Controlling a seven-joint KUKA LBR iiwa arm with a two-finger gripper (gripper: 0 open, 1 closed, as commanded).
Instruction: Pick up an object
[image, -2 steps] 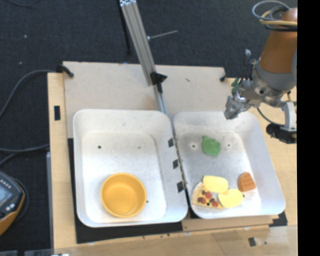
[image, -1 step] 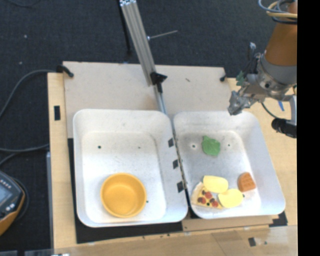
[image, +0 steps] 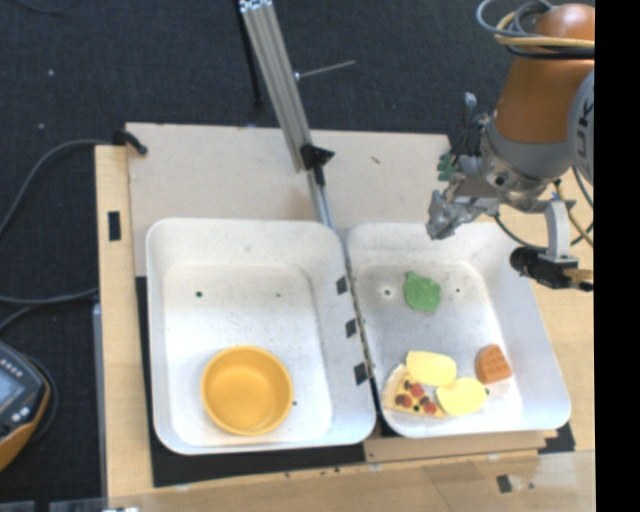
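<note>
The arm looks to be in its approach: the gripper (image: 443, 226) hangs above the right bin (image: 520, 300), grasp state unreadable, and must next descend toward the green object (image: 422, 292) near that bin's centre.

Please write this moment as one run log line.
hand: above right bin far edge | holding: nothing seen | nearest: green object

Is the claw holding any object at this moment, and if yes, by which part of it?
Nothing is held. The claw hangs above the far rim of the right bin, with no object between its fingers. The green piece lies apart on the bin floor.
</note>
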